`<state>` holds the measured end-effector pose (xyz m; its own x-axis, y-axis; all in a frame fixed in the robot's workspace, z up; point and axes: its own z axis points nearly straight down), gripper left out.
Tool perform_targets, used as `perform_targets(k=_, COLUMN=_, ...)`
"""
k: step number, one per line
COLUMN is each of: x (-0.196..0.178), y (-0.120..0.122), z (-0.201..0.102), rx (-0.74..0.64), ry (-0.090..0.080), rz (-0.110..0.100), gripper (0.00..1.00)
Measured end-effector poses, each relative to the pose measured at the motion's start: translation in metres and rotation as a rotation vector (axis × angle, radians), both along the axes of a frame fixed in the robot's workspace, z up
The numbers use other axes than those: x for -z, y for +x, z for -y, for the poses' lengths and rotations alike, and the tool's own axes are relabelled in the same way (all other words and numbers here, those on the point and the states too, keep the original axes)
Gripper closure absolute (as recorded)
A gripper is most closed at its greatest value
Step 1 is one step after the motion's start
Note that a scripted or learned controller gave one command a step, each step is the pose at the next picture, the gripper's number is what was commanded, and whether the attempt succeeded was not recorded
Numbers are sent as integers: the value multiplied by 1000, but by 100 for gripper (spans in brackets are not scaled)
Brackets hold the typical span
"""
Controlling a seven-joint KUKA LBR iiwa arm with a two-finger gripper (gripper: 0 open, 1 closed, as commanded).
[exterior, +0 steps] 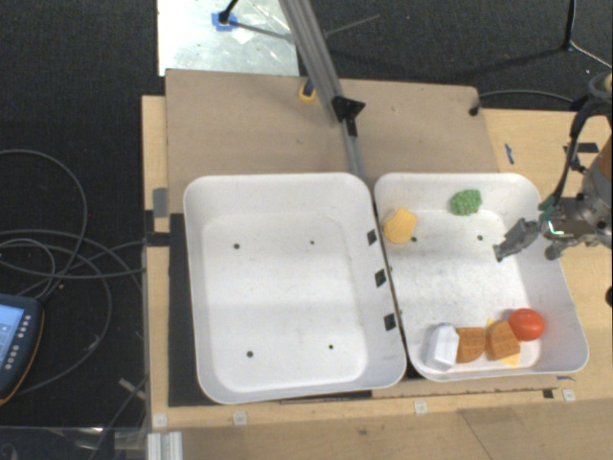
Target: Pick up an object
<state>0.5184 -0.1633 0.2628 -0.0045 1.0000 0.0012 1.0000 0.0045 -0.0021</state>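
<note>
over the right bin (551,286) the jaws (530,242) hang spread open, holding nothing; red ball (526,324) well apart.

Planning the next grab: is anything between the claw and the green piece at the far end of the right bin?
Nothing visible. The claw hangs over the right bin near its right wall; bare white floor lies between it and the green piece. The yellow piece sits off to the left.
</note>
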Motion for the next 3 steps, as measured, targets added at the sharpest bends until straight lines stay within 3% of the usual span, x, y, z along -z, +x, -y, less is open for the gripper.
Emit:
perform_targets(k=1, x=-2, y=1, z=0, rx=1, ry=-1, rz=4, gripper=0)
perform_targets(k=3, x=86, y=-9, z=7, rx=4, ry=0, rz=-1, gripper=0)
